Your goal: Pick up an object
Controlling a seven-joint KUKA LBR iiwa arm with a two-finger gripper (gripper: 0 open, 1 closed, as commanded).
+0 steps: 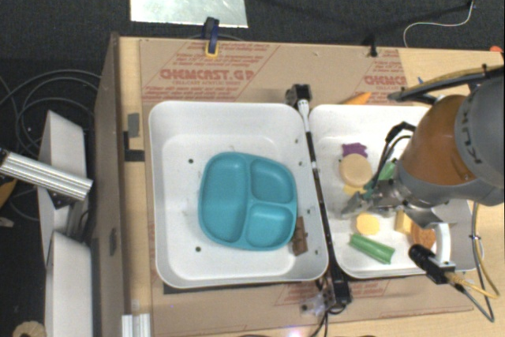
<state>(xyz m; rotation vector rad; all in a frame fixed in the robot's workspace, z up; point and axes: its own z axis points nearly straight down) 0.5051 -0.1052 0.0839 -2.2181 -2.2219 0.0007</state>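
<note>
Here the desk (237, 63) carries two white bins: the left bin (170, 170) holds a teal divided plate (248, 201), while the right bin (331, 126) holds small toy foods under the arm (450, 150). The gripper (361, 201) sits low in that bin; whether it is spread or pressed together cannot be told. A yellow piece (368, 225) lies just below it, a green stick (372, 248) slanting beyond, a tan disc (355, 169) just above.

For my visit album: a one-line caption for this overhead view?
Robot arm's gripper reaches among toy foods in the right bin; teal divided plate fills the left.
</note>
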